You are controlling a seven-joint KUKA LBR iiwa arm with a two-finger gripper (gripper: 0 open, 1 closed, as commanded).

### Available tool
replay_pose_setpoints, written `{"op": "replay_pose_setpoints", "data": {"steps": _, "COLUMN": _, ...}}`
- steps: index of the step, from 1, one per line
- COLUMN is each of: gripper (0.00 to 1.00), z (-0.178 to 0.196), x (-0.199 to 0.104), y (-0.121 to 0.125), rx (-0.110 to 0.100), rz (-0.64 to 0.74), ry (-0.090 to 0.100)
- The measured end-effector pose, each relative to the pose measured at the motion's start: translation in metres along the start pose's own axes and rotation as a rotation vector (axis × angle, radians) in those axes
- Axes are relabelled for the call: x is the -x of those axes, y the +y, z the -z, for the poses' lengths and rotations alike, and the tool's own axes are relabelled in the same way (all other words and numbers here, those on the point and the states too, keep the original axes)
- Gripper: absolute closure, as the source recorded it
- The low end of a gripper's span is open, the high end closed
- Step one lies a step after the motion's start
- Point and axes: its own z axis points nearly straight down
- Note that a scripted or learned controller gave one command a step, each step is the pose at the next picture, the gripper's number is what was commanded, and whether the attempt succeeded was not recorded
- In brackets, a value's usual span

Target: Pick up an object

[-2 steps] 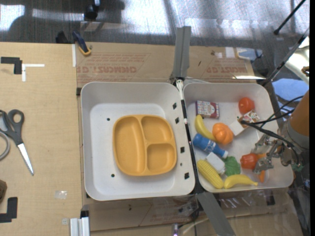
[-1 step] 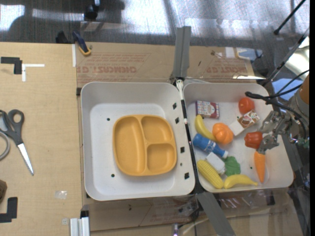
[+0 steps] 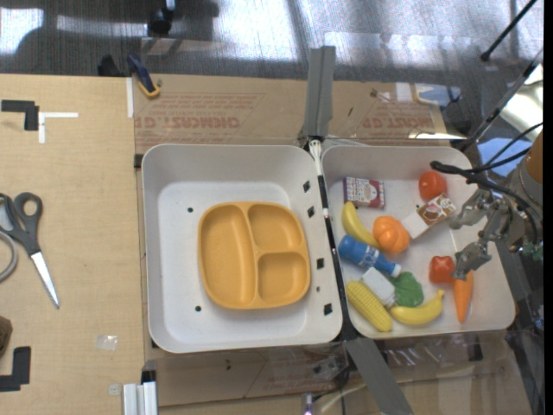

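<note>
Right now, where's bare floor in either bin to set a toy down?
Left bin: a bare white ring all round the yellow plate, widest on its left. Right bin: a bare strip along the far wall, above the small box and tomato. The rest is crowded: bananas, orange, bottle, corn, carrot.

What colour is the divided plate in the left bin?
The plate is yellow-orange all over, seen clearly in the camera view.

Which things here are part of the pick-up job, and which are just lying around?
Job:
tool
carrot
red pepper
tomato
orange
two bananas
corn cob
blue bottle

Lying about:
scissors
yellow divided plate
</note>
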Motion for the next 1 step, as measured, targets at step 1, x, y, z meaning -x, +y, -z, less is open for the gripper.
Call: {"op": "replay_pose_setpoints", "data": {"steps": 1, "gripper": 0.00, "z": -0.1017, "x": 0.0522, "y": 0.0356, "rx": 0.001, "rz": 0.120, "ry": -0.002}}
